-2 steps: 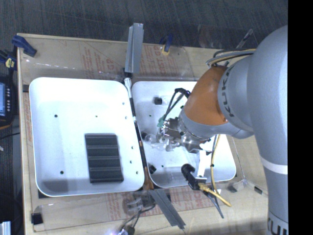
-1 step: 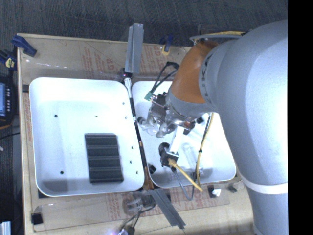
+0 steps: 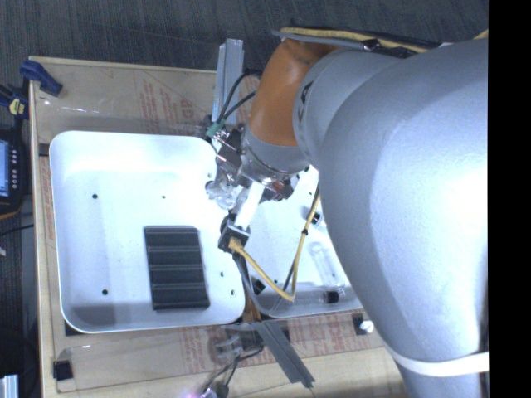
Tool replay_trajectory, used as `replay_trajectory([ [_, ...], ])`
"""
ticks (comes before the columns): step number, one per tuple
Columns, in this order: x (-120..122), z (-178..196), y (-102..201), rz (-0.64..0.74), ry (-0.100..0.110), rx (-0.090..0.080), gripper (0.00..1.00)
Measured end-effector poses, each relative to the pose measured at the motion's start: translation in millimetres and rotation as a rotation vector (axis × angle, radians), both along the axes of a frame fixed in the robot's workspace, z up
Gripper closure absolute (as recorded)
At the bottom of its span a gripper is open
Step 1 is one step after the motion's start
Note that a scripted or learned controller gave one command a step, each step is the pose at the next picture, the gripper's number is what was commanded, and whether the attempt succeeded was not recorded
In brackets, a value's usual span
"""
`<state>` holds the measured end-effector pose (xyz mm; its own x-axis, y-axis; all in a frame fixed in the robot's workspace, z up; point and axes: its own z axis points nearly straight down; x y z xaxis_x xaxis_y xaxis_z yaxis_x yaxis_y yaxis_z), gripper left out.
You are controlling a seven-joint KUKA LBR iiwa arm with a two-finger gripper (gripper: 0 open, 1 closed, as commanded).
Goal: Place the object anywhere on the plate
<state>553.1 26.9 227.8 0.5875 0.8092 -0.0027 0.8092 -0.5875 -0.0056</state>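
Black ridged block (image 3: 176, 267) in left bin (image 3: 75, 222), apart from jaws; jaws' state unclear

You have a single camera, fixed above the table (image 3: 124, 348) and looking down on it at a slant. It is near enough that the left bin (image 3: 99, 172) shows whole, with the table's left edge and a strip of floor (image 3: 124, 15) beyond. The arm (image 3: 398, 181), reaching in from the right close under the lens, covers most of the right bin (image 3: 275, 255).
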Motion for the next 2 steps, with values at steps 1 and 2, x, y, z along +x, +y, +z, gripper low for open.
replay_trajectory([
  [1, -59.9, -30.7, 84.4, -0.066, 0.002, -0.001, 1.0],
  [2, -79.0, -56.9, 163.1, -0.329, 0.002, -0.003, 1.0],
])
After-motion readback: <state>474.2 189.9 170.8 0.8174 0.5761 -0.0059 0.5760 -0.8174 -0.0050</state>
